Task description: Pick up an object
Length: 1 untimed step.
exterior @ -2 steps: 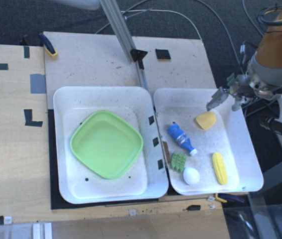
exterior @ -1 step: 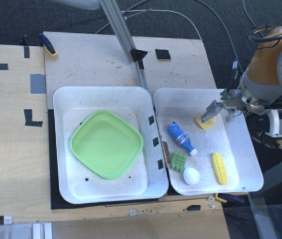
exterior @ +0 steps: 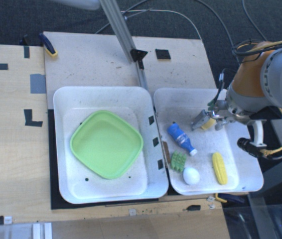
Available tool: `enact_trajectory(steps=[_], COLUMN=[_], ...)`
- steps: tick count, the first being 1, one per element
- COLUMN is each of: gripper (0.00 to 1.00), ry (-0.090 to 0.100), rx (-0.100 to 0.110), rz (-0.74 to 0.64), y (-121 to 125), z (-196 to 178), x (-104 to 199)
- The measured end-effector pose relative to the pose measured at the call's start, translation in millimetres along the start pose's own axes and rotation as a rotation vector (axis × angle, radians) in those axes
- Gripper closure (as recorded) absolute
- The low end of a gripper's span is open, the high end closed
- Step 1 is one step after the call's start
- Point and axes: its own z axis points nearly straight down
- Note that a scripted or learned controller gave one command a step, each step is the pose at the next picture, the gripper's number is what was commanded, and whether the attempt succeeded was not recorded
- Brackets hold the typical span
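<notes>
Camera view. Two shallow white bins side by side on the bench. The left bin [exterior: 64, 101] carries one thing, a green plate [exterior: 106, 143], lying flat near the middle: too broad and low for a two-finger grab, so likely not the target.

The right bin [exterior: 167, 97] holds the small items, bunched toward its near half. A blue bottle [exterior: 182, 139] lies on its side, cap end pointing toward 4 o'clock. Just beside that cap, at 7 o'clock, sits a green block [exterior: 178, 161]; a white egg [exterior: 191, 176] touches or nearly touches the block at 4 o'clock. A yellow corn cob [exterior: 219, 168] lies apart at the bin's right side, long axis running 12 to 6. All rest loose on the floor, as if dropped in for picking.

The arm enters from 3 o'clock, orange band above the wrist, and the gripper [exterior: 207, 121] hangs low over the bin's upper right part. Something small and pale yellow shows at the fingertips; whether it is a loose object or part of the tool, cannot tell. Whether the pincer is apart or together, cannot tell either: too small and blurred.

Judgement: nothing clearly held. Nearest candidate is the bottle, at 8 o'clock from the pincer, near but not touching. The corn lies at 5 o'clock, farther off.
</notes>
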Motion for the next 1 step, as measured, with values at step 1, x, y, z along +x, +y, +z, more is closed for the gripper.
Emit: enact_trajectory(steps=[1], gripper=[1.00], ry=[-0.001], rx=[-0.005], rz=[0.000], y=[1.3], z=[-13.3], x=[-0.4])
